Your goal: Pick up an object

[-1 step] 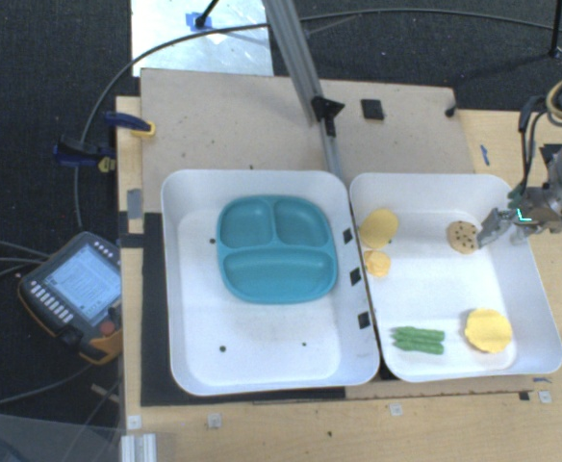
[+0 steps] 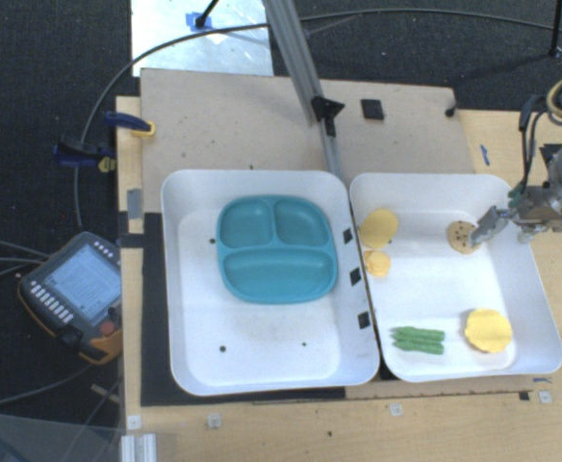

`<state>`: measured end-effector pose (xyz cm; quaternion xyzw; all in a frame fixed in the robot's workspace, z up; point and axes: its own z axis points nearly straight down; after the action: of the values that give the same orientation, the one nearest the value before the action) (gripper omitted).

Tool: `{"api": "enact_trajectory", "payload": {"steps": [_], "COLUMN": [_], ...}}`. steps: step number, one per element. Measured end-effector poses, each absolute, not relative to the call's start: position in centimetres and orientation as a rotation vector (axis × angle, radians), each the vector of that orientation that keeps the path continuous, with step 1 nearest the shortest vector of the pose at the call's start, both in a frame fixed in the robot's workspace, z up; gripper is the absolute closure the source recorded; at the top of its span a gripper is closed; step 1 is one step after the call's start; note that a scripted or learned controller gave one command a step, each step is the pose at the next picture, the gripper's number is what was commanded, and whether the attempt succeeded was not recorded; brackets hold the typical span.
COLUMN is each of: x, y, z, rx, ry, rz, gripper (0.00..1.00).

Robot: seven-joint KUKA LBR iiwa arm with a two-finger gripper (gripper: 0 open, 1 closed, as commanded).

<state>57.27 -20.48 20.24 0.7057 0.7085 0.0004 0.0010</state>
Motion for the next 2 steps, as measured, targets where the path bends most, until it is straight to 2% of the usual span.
{"api": "enact_trajectory", "payload": {"steps": [2], "x": [57.7], "y": [-19.9], "z": [9.4], "rx": [2.217], "ry": [2.222], "rz": [0.001], "gripper": [0.00]}}
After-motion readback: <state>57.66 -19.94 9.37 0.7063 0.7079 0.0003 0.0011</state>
